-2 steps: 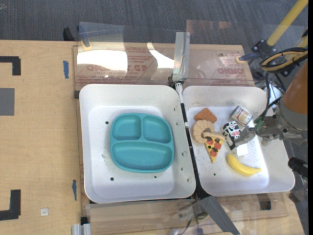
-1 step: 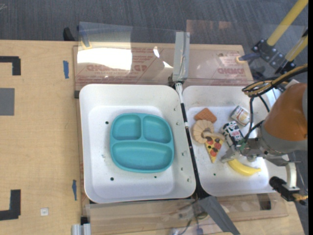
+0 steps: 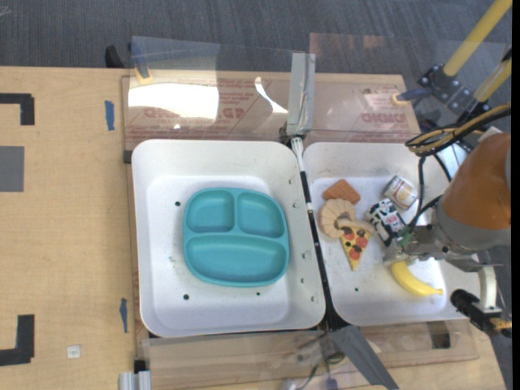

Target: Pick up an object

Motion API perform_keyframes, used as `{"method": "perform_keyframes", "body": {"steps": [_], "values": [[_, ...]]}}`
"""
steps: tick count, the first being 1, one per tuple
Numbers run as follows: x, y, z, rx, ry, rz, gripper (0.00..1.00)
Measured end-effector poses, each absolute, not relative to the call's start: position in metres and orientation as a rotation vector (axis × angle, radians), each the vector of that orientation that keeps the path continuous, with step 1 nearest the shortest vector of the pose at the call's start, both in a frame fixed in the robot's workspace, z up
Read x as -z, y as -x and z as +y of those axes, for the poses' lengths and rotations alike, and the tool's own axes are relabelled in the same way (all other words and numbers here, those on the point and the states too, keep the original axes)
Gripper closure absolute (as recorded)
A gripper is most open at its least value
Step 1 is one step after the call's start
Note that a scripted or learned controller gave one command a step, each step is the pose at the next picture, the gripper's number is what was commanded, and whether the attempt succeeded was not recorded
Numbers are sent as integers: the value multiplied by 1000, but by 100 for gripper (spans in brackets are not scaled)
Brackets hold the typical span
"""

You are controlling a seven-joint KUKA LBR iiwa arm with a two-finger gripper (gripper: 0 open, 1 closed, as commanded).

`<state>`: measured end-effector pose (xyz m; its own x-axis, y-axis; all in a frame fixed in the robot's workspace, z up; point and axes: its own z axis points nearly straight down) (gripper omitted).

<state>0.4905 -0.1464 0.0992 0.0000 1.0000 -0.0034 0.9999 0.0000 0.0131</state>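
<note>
Banana (image 3: 415, 279) lies in right bin (image 3: 357, 303), near front wall, just beside gripper (image 3: 404, 246). We judge it light, smooth, curved; we grasp across middle. Gripper's grip state: cannot tell.

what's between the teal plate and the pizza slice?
In the camera view, the teal plate and pizza slice lie in separate bins; between them are bare bin floor and the two bins' adjoining rims.

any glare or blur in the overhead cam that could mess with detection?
Camera view: strong glare on the clear panel behind the left bin; the teal plate is evenly lit and sharp; the arm casts soft shadow beside the banana; the small toys in the right bin look slightly soft.
</note>
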Motion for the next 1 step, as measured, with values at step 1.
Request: {"method": "perform_keyframes", "body": {"steps": [1], "values": [[-186,-498,-46,-8,-2211,2230,100]]}}
